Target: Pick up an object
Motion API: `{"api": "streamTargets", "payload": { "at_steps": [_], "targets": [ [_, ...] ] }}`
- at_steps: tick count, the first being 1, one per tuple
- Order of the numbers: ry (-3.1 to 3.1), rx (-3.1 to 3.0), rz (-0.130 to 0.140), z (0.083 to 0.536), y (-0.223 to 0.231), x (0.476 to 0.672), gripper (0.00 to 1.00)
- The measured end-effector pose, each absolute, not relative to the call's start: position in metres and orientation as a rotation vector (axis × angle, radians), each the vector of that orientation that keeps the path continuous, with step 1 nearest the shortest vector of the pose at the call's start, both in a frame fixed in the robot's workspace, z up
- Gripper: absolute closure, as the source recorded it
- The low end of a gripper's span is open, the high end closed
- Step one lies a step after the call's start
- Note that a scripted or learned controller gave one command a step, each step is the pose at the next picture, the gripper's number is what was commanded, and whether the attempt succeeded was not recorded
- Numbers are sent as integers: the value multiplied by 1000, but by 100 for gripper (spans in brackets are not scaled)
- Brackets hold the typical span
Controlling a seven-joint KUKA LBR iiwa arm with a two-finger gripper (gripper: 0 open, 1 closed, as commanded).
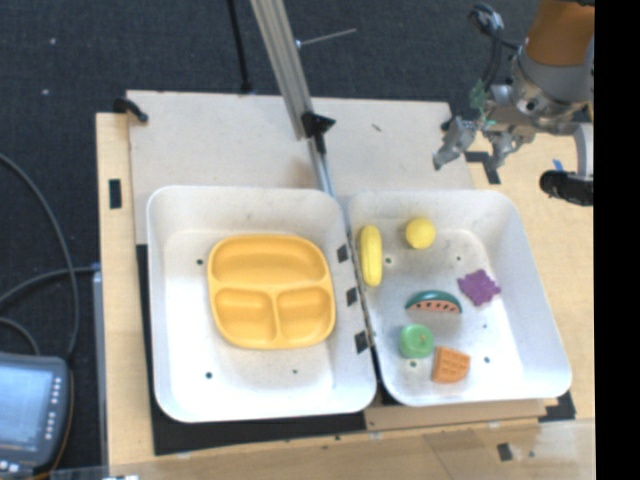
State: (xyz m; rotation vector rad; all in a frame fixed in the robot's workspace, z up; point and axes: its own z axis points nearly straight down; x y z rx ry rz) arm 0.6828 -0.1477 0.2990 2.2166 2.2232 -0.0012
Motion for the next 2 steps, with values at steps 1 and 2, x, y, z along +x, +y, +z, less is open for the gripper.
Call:
{"api": "streamTargets", "payload": {
  "at_steps": [1, 2],
  "targets": [
    [2223, 2216, -3, 299, -148, 683, 0],
    [2229, 2216, -7, 239, -144, 689, 0]
  ]
}}
